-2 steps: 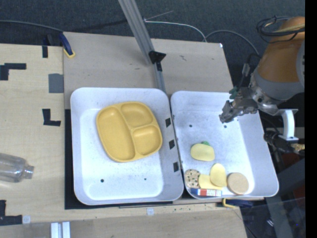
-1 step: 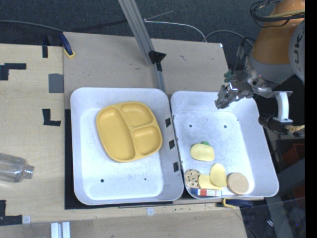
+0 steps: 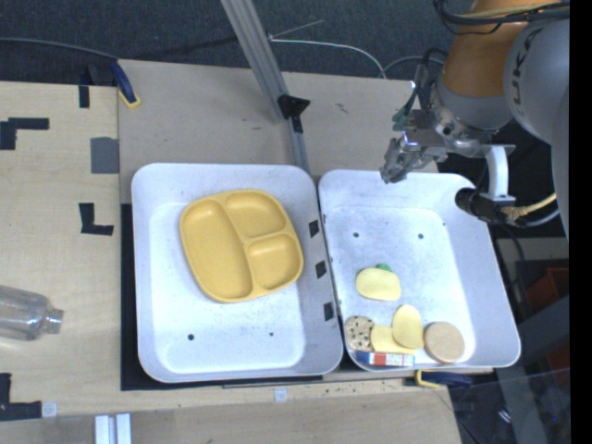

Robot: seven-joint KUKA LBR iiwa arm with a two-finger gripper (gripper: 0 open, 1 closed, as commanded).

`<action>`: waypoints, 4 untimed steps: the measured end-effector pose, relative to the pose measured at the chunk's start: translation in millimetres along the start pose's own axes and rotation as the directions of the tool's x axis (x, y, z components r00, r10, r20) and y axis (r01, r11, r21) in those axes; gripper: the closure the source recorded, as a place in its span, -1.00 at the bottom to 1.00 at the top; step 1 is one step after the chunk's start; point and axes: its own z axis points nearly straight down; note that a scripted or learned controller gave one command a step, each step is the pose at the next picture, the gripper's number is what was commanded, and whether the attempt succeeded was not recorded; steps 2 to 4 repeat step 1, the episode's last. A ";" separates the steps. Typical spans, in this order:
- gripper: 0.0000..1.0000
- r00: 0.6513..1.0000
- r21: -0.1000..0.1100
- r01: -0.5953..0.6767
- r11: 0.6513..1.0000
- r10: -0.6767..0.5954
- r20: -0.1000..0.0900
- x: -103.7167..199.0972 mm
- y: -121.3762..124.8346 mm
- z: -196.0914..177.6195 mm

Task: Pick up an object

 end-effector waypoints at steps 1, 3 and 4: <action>1.00 1.000 0.002 -0.001 1.000 0.001 0.002 -1.6 40.6 29.7; 1.00 1.000 0.002 -0.001 1.000 0.001 0.002 -1.6 40.6 29.7; 1.00 1.000 0.002 -0.001 1.000 0.001 0.002 -1.6 40.6 29.7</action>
